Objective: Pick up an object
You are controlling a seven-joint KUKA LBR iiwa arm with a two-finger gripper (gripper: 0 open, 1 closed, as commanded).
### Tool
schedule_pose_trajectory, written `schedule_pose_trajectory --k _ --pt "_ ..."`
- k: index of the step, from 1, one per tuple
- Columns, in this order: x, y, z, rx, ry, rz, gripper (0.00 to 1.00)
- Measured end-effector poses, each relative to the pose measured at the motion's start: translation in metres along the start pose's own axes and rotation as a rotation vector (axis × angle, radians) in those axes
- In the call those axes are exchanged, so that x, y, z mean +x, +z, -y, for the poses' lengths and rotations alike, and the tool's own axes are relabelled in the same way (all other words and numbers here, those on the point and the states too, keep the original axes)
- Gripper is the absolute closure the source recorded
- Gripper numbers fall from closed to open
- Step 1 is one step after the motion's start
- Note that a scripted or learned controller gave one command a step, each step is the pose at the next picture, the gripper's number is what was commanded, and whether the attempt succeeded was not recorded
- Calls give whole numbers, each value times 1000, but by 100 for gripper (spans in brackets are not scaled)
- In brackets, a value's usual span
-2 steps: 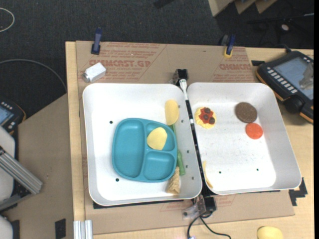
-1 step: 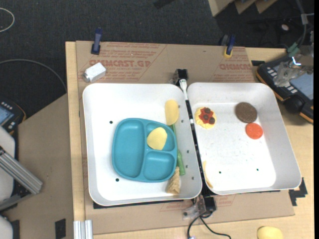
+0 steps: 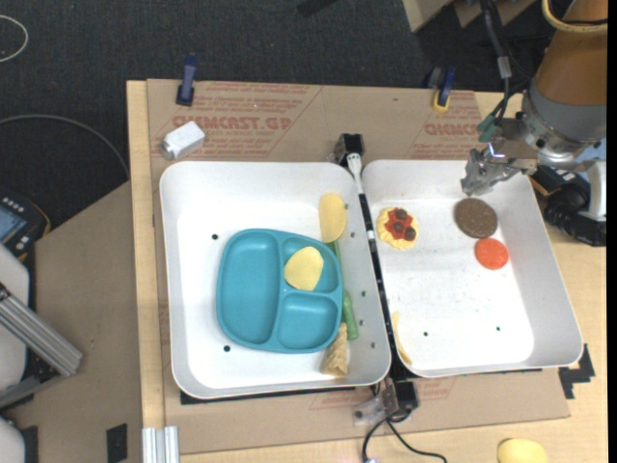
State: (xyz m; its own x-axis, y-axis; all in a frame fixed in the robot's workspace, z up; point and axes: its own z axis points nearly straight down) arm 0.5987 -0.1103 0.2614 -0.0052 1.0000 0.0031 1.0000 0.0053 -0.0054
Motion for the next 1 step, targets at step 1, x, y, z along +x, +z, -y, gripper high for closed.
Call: schedule_pose_trajectory --k 1 --pt "-116 62 -71 -17 8 10 100"
